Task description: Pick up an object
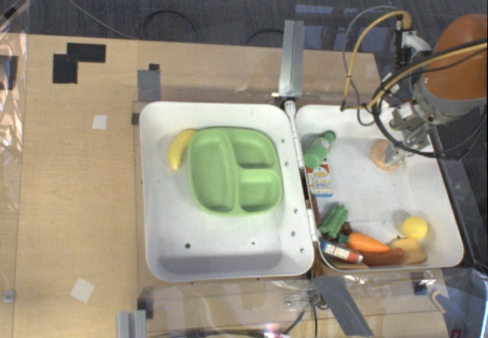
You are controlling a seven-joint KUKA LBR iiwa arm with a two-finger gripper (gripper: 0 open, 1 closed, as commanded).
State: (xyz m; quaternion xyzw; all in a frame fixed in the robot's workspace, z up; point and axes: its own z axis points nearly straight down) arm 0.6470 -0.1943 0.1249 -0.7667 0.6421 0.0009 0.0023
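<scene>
Two shallow white bins are set side by side on a wooden bench (76, 199). In the left bin (164, 252) a green divided tray (232, 170) is laid, and a yellow banana (180, 148) is tucked against the tray's left edge.

In the right bin (435, 199) a green bottle (318, 149) is lying against the left wall, and just below it a small carton (321, 179) with red and blue print is found; its writing is too small to be read. A leafy green toy (333, 220), an orange carrot (371, 243), a red-capped marker (343, 253), a brown sausage-like piece (385, 256) and a yellow lemon (414, 228) are gathered along the near wall.

The gripper (396, 152) is lowered over a flat tan disc (386, 156) near the far right of that bin. Whether its grip is spread or closed cannot be told, and the disc is not seen to be held.
</scene>
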